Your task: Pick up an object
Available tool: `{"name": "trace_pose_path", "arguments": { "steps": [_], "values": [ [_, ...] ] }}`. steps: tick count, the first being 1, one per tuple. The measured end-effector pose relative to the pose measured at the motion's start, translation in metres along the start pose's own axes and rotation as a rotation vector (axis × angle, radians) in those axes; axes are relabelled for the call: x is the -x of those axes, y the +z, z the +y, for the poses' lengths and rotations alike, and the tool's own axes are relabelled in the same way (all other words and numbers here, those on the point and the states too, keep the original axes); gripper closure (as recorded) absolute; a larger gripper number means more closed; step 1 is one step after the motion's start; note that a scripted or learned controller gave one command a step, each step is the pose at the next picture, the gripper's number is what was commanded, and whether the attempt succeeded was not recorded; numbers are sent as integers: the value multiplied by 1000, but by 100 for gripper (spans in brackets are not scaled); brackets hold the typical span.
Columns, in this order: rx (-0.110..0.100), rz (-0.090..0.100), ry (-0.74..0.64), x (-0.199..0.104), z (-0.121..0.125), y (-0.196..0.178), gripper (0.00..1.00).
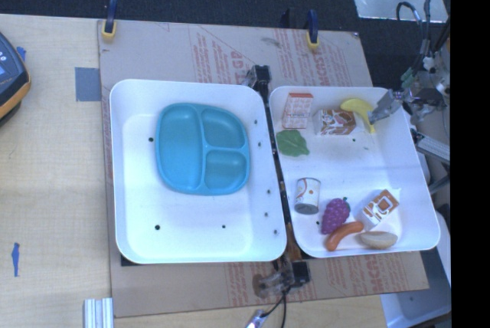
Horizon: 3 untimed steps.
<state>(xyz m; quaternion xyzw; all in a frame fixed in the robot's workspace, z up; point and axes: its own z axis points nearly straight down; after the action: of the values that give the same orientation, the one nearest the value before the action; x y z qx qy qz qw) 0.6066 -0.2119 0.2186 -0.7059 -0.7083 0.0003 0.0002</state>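
The task looked barely begun: nothing had been lifted, and every object lay on a bin floor. The gripper hung at the upper right corner of the right bin, a grey tip reaching in from the rig clutter at the view's edge; whether its jaws were spread or closed could not be told, and nothing could be seen held between them. Just beside the jaws, on their left, lay the yellow banana, possibly touching the tip, so it seemed the likeliest target. A little farther left of the jaws sat a brown-and-white snack packet and a small white-and-orange box, with a green leaf beyond. Well below the jaws, toward the near rim, were a small can, purple grapes, a sausage, a potato-like lump and an orange-and-white carton. Far left of the jaws, the left bin held a blue divided plate. What remained, by my reading, was the whole grasp: settling over one object, closing, and lifting clear.
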Motion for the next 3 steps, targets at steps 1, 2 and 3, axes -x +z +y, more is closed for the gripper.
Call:
{"name": "trace_pose_path", "arguments": {
  "steps": [1, 2, 3],
  "values": [
    [-5, 1, -1, -16, -121, 77, 0],
    [-3, 0, -3, -37, -66, 128, 0],
    [-10, 1, -2, -21, 33, 127, 0]
  ]
}}
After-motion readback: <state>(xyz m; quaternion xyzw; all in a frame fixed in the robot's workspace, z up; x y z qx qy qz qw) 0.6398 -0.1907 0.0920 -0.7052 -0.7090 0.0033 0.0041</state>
